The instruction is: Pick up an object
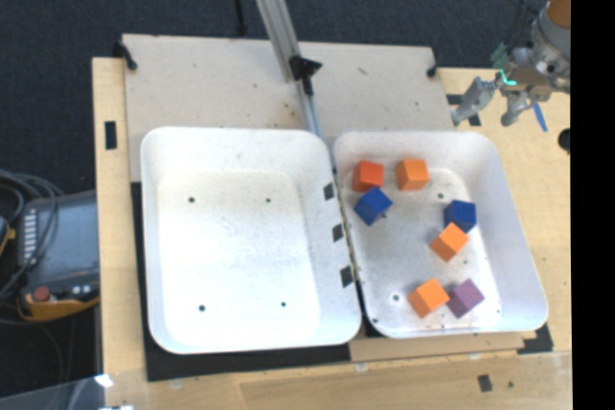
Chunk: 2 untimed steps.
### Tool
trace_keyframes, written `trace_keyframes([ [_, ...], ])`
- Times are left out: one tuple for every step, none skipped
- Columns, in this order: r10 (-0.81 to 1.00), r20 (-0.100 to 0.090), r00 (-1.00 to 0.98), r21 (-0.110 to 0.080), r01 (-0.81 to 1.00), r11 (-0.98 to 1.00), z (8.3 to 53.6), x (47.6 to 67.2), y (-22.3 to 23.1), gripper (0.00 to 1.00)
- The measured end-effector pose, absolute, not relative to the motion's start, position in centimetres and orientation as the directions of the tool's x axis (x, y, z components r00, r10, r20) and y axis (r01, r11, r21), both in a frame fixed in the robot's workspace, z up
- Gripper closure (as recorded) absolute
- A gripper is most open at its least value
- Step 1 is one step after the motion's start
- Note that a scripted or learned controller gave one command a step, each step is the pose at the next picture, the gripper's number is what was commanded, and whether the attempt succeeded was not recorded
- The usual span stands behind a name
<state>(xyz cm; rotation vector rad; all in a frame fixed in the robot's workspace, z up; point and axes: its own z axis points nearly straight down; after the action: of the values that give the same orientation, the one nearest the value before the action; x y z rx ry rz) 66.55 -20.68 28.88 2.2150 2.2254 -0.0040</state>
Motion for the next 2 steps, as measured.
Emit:
trace_keyframes([
  [1.0, -0.002, -0.008, -0.003, 1.0, 0.008, 24.6, 67.0, -20.7, 0.0],
  [1.0, -0.002, -0.01, -0.004, 1.0, 0.01, 19.9, 67.8, -21.1, 0.0],
])
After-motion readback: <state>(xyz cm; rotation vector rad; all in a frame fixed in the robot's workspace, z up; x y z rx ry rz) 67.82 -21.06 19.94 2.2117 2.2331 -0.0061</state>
